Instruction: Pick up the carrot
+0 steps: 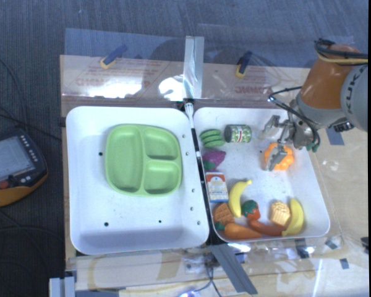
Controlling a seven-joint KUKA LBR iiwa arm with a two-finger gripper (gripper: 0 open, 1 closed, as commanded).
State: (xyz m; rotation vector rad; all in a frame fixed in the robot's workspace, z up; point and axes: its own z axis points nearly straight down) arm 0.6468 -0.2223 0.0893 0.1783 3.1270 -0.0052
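A: Has the carrot (242,231) been lifted?
B: No; it is seen lying at the right bin's (318,193) near edge. The tool (278,142) is spread over an orange fruit (281,156), well apart.

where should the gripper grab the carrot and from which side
Probably the carrot's thick left-hand end, coming straight down with fingers across its width. It lies flat along the right bin's near wall, its thin end crowded by the red piece and the banana.
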